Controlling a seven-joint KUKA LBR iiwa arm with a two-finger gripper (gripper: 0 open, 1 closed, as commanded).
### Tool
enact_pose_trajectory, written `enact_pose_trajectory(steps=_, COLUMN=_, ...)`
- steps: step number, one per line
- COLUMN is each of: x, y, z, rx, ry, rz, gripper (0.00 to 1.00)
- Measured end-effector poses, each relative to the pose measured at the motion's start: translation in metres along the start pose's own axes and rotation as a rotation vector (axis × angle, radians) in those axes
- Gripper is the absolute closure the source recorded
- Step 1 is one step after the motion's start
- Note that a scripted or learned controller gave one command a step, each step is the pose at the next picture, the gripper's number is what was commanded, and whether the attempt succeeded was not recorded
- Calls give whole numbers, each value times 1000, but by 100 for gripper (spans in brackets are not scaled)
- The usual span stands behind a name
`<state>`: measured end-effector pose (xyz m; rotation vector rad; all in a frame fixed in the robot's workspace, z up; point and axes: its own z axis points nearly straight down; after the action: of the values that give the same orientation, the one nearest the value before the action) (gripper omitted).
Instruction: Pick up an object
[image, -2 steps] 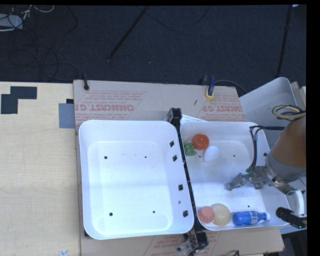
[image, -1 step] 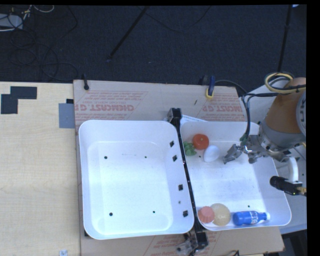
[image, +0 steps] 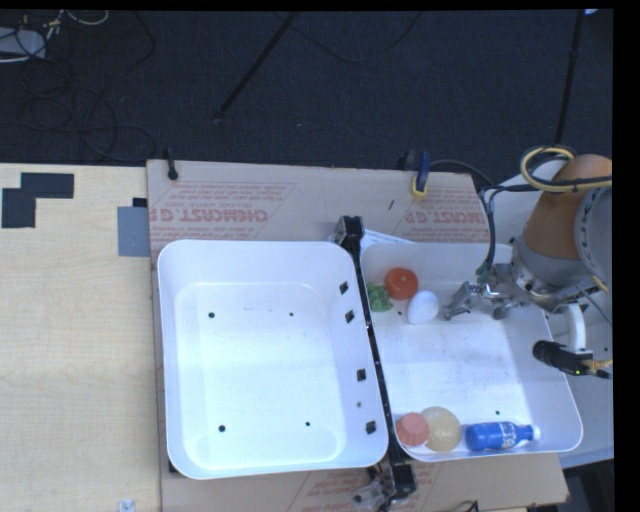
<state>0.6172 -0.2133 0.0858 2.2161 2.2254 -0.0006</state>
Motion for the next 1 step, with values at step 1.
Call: enact_pose_trajectory(steps=1, x=-1, y=-2, z=-89, rx=-5, ry=-1, rz=2, gripper=0)
